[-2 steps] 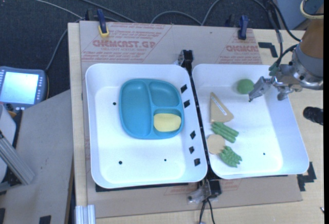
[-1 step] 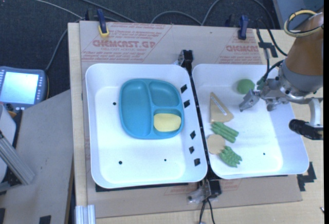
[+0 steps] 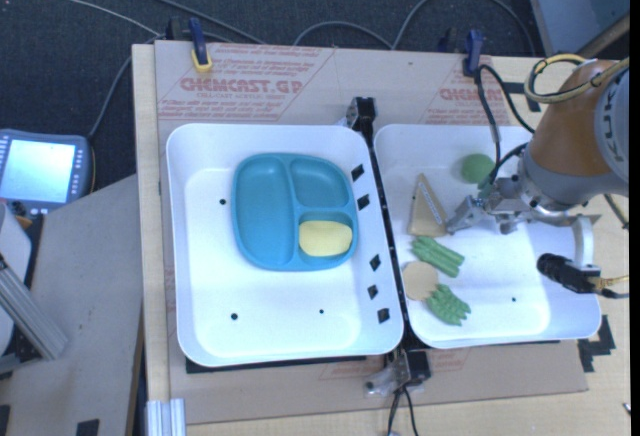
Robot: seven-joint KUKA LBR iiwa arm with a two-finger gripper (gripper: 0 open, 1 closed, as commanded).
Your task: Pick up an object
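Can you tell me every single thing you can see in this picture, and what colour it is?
bins: 2, white, side by side on the bench
divided plate: 1, blue, in the left bin
yellow lump: 1, yellow, in the plate's lower right compartment
tan wedge: 1, tan, right bin, left side
round green piece: 1, green, right bin, top
green bean-like piece: 1, green, right bin, middle
tan disc: 1, tan, right bin, lower left
knobbly green piece: 1, green, below the disc
clamps: 2, blue and yellow, bench's back edge
arm: 1, grey and orange, from the right
gripper: 1, metal, over the right bin beside the wedge

I see my claw [image 3: 468,215] low in the right bin [image 3: 520,324], beside a tan wedge [image 3: 427,209]; the left bin [image 3: 200,254] holds a blue tray [image 3: 270,214] with a yellow piece [image 3: 325,238].
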